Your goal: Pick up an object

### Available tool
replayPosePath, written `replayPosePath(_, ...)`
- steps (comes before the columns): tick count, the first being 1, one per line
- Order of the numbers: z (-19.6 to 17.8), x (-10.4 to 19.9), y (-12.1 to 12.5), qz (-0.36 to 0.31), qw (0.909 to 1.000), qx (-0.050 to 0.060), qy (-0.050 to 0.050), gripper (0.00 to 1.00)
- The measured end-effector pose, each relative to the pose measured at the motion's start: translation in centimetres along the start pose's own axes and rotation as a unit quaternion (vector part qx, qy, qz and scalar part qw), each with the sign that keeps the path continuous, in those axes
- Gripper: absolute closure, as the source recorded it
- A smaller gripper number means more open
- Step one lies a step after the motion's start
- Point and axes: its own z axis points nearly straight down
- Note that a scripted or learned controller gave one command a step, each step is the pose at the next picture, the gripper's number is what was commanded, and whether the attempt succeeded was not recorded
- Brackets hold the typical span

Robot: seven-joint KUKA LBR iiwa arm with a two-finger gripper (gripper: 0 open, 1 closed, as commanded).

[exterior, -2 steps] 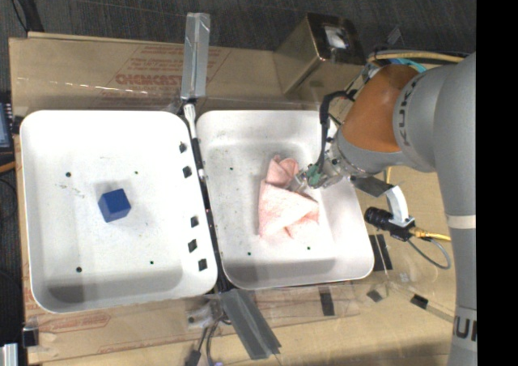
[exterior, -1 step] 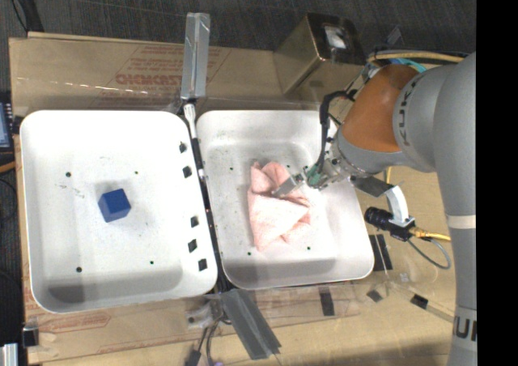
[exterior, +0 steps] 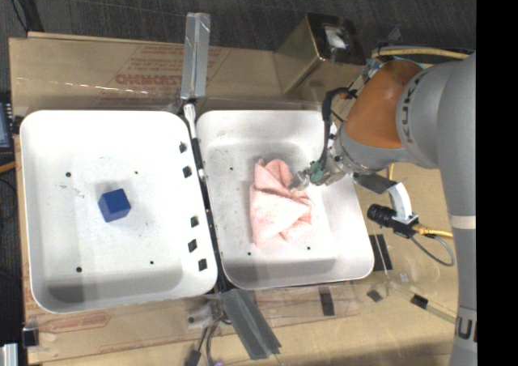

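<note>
The grey arm (exterior: pixel 421 113) reaches in from the right. A crumpled pink cloth (exterior: pixel 279 202) lies mid-frame in the right bin (exterior: pixel 243 138); the gripper (exterior: pixel 312 175) touches its upper right edge, jaw state unclear. A blue cube (exterior: pixel 115 204) sits in the left bin (exterior: pixel 48 194).

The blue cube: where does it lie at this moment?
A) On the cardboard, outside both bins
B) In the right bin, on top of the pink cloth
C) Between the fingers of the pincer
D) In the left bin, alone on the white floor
D: the blue cube sits on the floor of the left bin, far from the pink cloth and the pincer in the right bin.
</note>
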Motion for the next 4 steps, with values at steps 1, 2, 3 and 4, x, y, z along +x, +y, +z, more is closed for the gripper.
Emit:
replayPosePath(1, 0.0, 0.0, 0.0, 0.000, 1.0000, 0.000, 0.000, 0.00)
replayPosePath(2, 2.1, -0.4, 0.5, -0.014, 0.9999, 0.001, 0.000, 0.00)
replayPosePath(3, 1.1, -0.3, 0.6, -0.017, 0.9999, 0.001, 0.001, 1.00)
replayPosePath(4, 1.1, -0.3, 0.6, -0.017, 0.9999, 0.001, 0.001, 0.00)
